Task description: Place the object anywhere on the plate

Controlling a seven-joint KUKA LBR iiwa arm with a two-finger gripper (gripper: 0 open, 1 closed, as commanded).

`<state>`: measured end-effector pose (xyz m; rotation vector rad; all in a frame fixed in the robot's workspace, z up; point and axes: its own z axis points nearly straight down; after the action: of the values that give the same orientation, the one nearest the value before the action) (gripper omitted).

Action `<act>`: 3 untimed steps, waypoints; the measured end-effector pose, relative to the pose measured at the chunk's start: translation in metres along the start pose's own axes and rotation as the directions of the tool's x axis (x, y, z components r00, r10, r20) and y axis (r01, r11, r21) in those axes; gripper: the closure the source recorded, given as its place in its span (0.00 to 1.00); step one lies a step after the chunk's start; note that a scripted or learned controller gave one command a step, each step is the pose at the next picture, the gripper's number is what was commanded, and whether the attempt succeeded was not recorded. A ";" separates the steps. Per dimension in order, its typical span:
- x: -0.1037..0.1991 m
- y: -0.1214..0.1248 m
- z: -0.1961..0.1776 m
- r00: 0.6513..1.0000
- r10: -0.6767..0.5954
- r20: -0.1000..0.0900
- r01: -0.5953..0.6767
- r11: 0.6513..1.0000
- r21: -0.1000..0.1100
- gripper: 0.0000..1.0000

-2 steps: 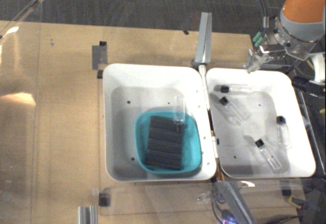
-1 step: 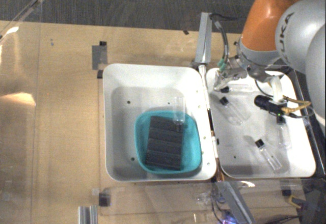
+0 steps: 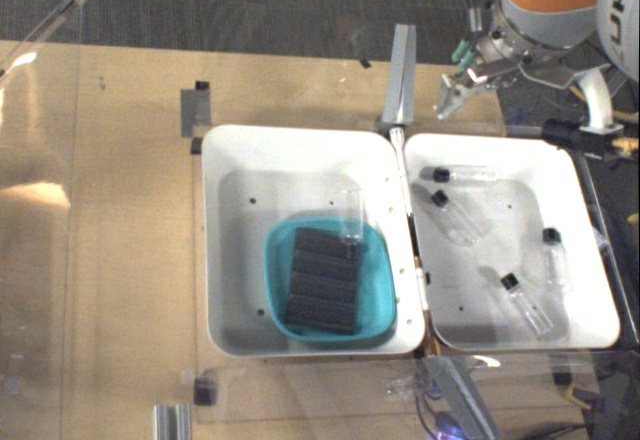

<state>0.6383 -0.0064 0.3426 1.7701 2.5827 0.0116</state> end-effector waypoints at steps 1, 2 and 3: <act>0.064 -0.012 0.157 0.997 -0.072 -0.005 0.072 0.997 0.007 1.00; 0.064 -0.012 0.157 0.997 -0.071 -0.004 0.071 0.997 0.006 0.00; 0.056 -0.055 0.032 1.000 -0.022 -0.001 0.022 1.000 0.002 0.00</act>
<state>0.5677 0.0257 0.3095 1.7431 2.6034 0.0100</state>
